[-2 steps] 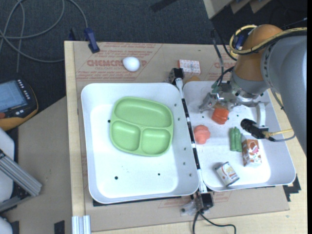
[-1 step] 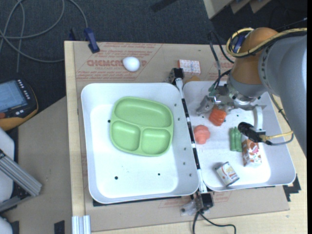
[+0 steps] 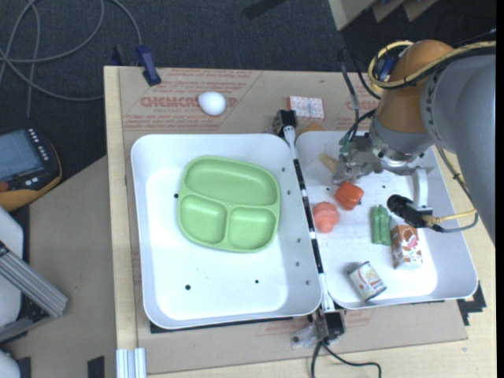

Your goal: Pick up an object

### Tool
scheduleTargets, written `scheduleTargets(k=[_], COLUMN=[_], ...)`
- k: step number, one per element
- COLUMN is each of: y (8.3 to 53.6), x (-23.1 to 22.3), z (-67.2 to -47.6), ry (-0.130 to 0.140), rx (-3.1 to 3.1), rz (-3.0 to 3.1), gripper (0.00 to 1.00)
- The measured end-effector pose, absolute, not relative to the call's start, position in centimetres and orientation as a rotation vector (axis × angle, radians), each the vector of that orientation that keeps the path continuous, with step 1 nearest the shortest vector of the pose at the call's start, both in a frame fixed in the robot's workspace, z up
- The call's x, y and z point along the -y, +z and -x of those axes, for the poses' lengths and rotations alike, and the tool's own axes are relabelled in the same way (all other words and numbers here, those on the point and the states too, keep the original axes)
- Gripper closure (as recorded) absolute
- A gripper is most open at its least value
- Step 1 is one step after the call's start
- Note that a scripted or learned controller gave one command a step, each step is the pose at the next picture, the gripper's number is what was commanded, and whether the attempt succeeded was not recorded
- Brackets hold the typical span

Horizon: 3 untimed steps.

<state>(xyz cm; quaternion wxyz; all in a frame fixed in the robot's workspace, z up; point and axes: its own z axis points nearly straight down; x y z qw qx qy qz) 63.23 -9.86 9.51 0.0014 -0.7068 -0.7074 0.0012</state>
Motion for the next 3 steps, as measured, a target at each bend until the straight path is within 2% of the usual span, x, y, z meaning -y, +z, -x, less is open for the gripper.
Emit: scheduleTargets(k=[1, 2, 3], y=[18.5, 18.5, 18.5], x=[5.0, 5.1, 6.2], z=[-57.9, -57.9, -59.5], ry=[-0.001, 0.001, -0.001], rx=[2.222, 2.221, 2.222], rz=[2.219, 2.219, 2.222], gripper=[1.0, 0.0, 0.0])
